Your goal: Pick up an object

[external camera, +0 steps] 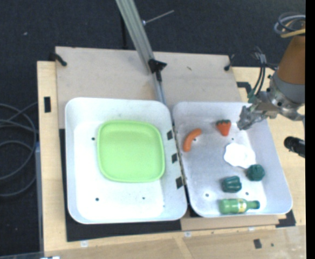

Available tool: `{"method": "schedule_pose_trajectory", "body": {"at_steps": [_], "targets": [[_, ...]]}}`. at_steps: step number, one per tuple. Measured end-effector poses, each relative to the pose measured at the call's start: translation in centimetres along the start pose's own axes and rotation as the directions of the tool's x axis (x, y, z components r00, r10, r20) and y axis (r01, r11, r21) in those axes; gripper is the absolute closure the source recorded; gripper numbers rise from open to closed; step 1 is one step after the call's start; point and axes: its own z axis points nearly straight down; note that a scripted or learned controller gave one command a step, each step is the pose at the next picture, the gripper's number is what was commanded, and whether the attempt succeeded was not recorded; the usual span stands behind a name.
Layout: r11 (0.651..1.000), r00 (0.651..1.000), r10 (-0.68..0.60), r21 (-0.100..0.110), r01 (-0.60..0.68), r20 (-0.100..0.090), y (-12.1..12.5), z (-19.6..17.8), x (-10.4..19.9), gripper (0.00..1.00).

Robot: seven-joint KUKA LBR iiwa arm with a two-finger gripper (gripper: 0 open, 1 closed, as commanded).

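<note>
The right bin (200,198) holds an orange carrot-like piece (191,138), a small red strawberry-like piece (223,127), a white crumpled object (239,154), two dark green pieces (231,184) (255,172), and a light green bottle (237,204) lying on its side near the front. My gripper (245,120) hangs over the bin's back right part, just right of the red piece and above the white object. Nothing shows between its tips.
The left bin (82,144) carries a light green square plate (131,150). A grey metal pole (137,28) slants up from between the bins. Cables lie on the dark floor at the left. The arm enters from the right edge.
</note>
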Motion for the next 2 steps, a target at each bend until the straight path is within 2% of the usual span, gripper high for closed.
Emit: {"method": "schedule_pose_trajectory", "body": {"at_steps": [2], "targets": [[1.0,1.0,-0.004,-0.001,0.004,-0.001,1.5,0.7,10.4,1.0]]}}
